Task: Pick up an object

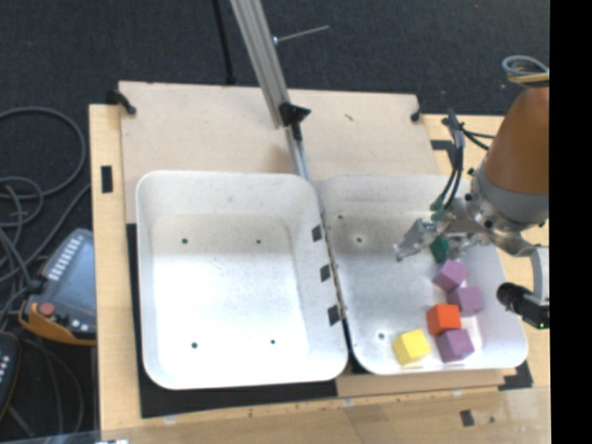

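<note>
Can't tell if the claw (435, 240) is open or closed, but the purple block (451, 275) just below it looks light and stiff, so pinch its flat sides.

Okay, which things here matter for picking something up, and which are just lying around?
For the job:
gripper
purple blocks
orange block
yellow block
green object by the gripper
right bin

Lying about:
left bin
handheld controller
cables
aluminium post
</note>
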Robot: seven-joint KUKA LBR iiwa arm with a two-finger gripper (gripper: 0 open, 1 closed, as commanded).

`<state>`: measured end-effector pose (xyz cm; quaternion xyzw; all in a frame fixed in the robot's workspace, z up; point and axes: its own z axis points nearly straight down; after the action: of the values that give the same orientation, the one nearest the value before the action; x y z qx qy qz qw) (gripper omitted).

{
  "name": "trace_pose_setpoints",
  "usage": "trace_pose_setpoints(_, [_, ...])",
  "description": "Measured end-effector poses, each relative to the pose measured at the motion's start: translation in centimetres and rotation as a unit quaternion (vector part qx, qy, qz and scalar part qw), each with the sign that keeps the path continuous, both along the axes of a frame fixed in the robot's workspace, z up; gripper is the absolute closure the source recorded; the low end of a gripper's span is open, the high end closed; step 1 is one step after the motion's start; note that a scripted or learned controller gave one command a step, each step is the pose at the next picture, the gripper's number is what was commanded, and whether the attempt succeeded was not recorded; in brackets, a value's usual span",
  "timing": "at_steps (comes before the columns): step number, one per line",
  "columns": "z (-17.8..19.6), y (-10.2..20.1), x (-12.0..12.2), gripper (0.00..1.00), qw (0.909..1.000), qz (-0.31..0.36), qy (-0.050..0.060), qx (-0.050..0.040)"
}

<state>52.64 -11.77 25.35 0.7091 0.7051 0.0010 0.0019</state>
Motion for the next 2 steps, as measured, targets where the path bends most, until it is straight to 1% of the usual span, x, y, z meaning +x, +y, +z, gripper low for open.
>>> trace_pose_setpoints(1, [-6.8,-8.1,1.2,0.0,1.0,0.0,0.004,-0.0012])
trace_pose_setpoints(2, [-12.5,-9.6,1.0,0.0,0.9999,0.004,-0.009,-0.0054])
